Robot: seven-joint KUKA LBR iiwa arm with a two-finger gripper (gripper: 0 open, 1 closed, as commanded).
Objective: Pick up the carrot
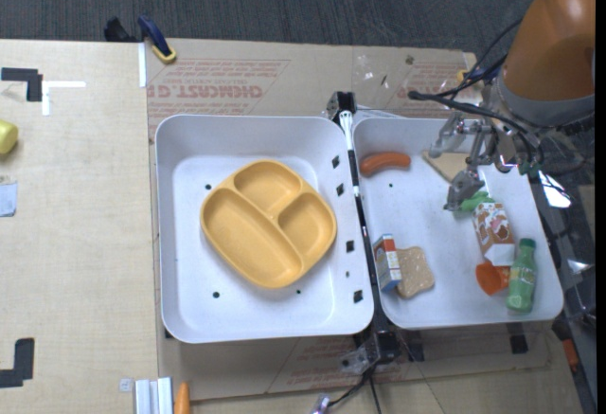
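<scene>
I am counting two white bins on the desk [76, 289]: the left bin [175, 213] and the right bin [417, 308]. In the left bin one yellow plate [270, 223] with three compartments is lying. In the right bin I am seeing one sausage [384, 162] at the far left, one small carton [385, 262] and one slice of bread [415, 272] touching each other at the near left, one green bottle [521, 275] at the near right, and one printed packet [493, 229] just beside the bottle.

The carrot [490, 279] is lying at the near right of the right bin, orange, just left of the green bottle and under the packet. My tool [466, 194] is hanging over the far right part of the same bin, apart from the carrot, and I cannot tell how it is set.

On the cardboard [218, 85] behind the bins red writing is showing upside down; I cannot read it surely. The packet's print is too small to read. One yellow object [7, 137] is lying at the left edge of the desk.
</scene>
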